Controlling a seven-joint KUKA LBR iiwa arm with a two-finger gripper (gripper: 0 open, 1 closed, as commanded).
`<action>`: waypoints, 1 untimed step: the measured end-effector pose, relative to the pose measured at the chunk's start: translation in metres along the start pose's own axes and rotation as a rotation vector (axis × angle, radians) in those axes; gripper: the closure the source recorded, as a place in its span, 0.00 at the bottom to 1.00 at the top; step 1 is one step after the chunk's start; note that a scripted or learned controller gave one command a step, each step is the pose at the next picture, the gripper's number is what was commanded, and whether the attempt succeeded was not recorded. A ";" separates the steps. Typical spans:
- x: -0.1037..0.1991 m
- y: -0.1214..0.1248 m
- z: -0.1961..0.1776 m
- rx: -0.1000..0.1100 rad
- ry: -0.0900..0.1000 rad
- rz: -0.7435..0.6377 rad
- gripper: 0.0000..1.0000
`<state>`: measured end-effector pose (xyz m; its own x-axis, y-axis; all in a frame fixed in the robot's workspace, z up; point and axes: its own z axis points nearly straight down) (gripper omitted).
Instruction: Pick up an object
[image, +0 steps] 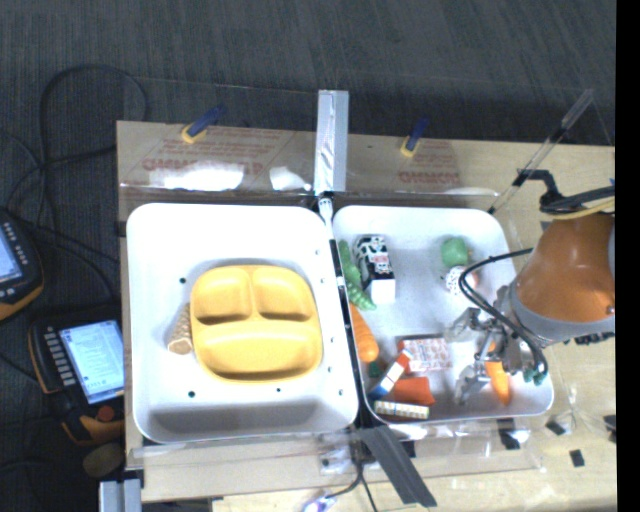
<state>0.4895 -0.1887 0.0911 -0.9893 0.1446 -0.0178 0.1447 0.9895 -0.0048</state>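
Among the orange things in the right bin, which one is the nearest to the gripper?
The small orange piece by the bin's front right corner, right at the gripper. The orange carrot-like item lies far off, along the divider at the left wall.

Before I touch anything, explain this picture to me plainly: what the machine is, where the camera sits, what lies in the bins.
One camera looks down at a slant on a bench with two shallow white bins. The grey robot arm with an orange band reaches in from the right; its two-finger gripper hangs low over the right bin, beside a small orange piece. Whether it holds anything cannot be told. The left bin holds a yellow divided plastic tray with a tan ridged cone at its left edge. The right bin holds small clutter: a green round lump, a black-and-white block, an orange carrot-shaped toy, a red-and-white packet.
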 end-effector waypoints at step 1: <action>-0.005 -0.034 0.000 -0.003 0.000 -0.375 0.00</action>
<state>0.4900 -0.2226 0.0912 -0.9735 -0.2282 -0.0153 -0.2281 0.9736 -0.0078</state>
